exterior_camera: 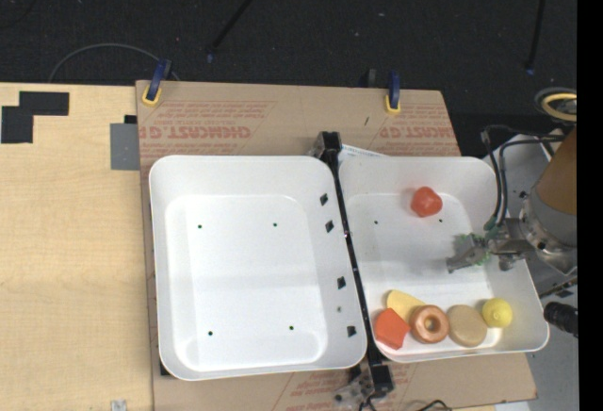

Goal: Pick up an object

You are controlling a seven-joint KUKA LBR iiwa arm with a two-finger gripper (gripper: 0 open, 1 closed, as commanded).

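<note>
Pincer [468, 252], grip state indiscernible, low in right bin [471, 175] between red object [426, 202] and clustered foods; risk: closing on nothing.

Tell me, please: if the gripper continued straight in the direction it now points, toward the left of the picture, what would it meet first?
The gripper points left over the bare floor of the right bin. Straight on, it would probably first reach the black divider between the bins. The red object lies off that line, farther back. Height is unclear.

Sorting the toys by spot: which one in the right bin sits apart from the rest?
The red toy, alone near the bin's far side; the others cluster along the near edge.
</note>
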